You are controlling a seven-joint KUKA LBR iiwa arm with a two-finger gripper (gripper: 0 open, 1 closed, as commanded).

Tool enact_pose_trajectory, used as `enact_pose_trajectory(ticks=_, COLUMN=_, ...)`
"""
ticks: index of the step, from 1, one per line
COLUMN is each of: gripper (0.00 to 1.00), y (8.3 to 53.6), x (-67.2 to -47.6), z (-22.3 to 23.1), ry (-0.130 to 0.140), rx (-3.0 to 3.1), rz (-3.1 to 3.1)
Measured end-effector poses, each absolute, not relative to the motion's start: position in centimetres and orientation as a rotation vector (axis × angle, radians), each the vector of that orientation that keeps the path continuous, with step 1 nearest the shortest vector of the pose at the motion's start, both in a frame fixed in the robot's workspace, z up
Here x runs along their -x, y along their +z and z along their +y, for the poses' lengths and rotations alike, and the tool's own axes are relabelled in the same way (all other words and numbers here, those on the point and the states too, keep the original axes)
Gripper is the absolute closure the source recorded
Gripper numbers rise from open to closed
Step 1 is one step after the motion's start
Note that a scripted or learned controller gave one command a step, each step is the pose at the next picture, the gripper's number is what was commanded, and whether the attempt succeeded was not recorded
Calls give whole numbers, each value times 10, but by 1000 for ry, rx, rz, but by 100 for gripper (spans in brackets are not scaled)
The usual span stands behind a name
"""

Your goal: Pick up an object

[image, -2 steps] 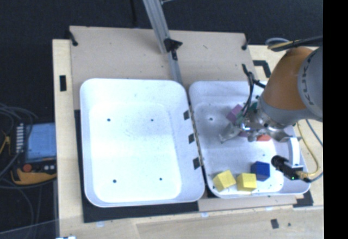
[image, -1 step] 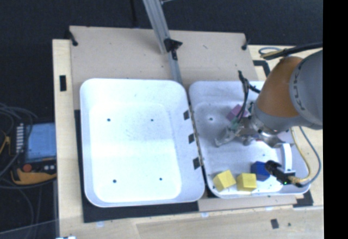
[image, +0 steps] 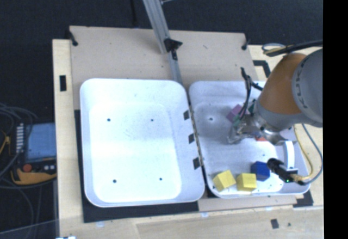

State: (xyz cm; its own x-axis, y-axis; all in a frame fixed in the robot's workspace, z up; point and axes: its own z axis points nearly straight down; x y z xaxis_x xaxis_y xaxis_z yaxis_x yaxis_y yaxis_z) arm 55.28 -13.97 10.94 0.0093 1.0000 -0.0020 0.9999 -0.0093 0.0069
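1. While the grey arm with its orange band (image: 280,88) reaches in from the right of the camera view, its gripper (image: 237,135) sits low over the middle of the right-hand shallow white bin (image: 209,99); whether it is open or closed cannot be told.
2. A small mauve-purple object (image: 235,112) lies just beside the gripper on its far side, partly hidden by cables; its shape is unclear, and contact cannot be confirmed.
3. Two yellow blocks, one (image: 224,180) touching or nearly touching the other (image: 247,181), rest along the near wall of the same bin, with a blue block (image: 261,170) just beside them to the right.
4. Judgement: the blocks look light, stiff and not fragile; flat opposite faces would give the surest hold. The purple piece appears small and may slip.
5. Obstructions: the near bin wall crowds the yellow blocks, and a black fitting (image: 277,169) sits close to the blue block.
6. The left-hand white bin (image: 136,140) lies well apart from the gripper.
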Motion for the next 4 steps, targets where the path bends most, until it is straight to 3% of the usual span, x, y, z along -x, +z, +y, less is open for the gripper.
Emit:
enact_pose_trajectory(ticks=2, gripper=100, y=227, x=-554, z=-140, ry=6, rx=-2213, rz=2219)
enact_pose_trajectory(ticks=3, gripper=100, y=234, x=-555, z=-140, ry=1, rx=-2215, rz=2225)
enact_pose_trajectory(ticks=4, gripper=100, y=231, x=-560, z=-95, ry=1, rx=-2214, rz=2228)
